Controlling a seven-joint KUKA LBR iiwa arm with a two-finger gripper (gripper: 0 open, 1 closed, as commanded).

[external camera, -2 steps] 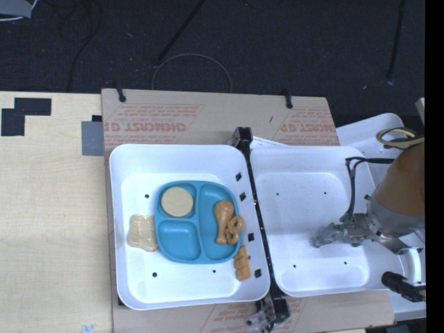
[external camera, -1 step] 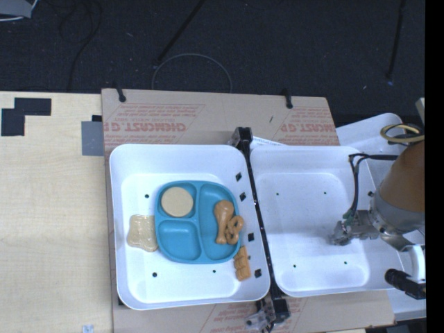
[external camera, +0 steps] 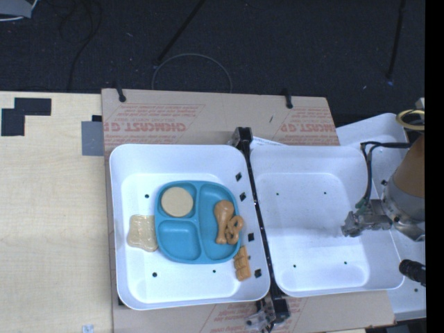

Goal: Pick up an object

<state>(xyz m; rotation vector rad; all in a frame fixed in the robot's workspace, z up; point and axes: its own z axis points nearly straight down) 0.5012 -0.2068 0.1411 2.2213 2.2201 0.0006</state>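
In the left bin [external camera: 118, 186] lies a blue divided plate [external camera: 182, 245]. On the plate are a round tan disc [external camera: 176, 201], a brown drumstick-shaped piece [external camera: 223, 215] and a pretzel-like piece [external camera: 235, 229]. A pale bread-like slice [external camera: 143, 232] lies just left of the plate. A small brown chunk [external camera: 242, 263] rests at the plate's lower right corner. My gripper [external camera: 354, 225] hangs low over the right side of the right bin [external camera: 305, 214], far from all these objects, and I see nothing in it.
A black divider [external camera: 253, 214] runs between the two bins. Cardboard [external camera: 208, 120] lies under and behind them. The arm's orange band [external camera: 416, 168] and cables [external camera: 371, 161] crowd the right bin's right edge. A wooden bench top [external camera: 48, 220] extends to the left.
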